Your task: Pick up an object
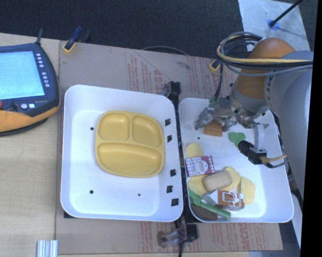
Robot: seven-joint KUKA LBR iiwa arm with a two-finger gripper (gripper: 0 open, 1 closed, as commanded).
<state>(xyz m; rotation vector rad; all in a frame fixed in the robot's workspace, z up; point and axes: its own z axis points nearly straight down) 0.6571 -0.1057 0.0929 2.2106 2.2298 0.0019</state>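
gripper [216, 119] low at far end of right shallow white bin [279, 213], fingers' state cannot be told | small brown block [213, 130] just beside gripper | pile of yellow plastic pieces [223, 184] nearer in same bin | yellow divided tray [130, 144] in left white bin [72, 146]

The arm [288, 84] comes in from the right, grey with the orange band sitting up top, wrist bent so it points pretty much straight down. The gripper [219, 119] hangs low at the far end, cables looped round the wrist.
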